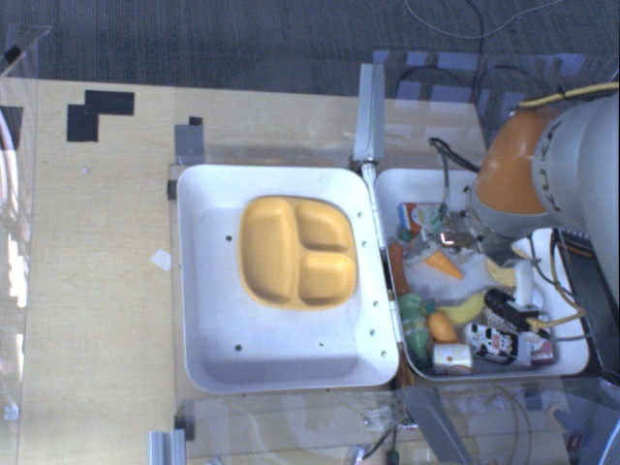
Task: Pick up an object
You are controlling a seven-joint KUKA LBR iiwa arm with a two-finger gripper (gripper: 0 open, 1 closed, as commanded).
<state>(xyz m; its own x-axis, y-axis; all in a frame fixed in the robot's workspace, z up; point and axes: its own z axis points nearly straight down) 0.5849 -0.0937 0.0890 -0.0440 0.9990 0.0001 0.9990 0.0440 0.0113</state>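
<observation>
Banana (469, 308) lies slantwise, tip upper-right.

Robot lab: bench (107, 260), cabled arm (557, 163)

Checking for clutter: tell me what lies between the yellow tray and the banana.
The camera view shows the bins' adjoining white rims and green toy food between the yellow tray and banana.

Even, soft overhead light, fairly bright, with no hard shadows; the yellow tray (296, 252) casts only a faint dark rim on the left bin (208, 356). The bin's white floor looks slightly washed out. Pale glare streaks the clear panel (15, 260) at the left edge. The picture is soft and grainy; the arm (562, 163) looks perhaps slightly blurred
</observation>
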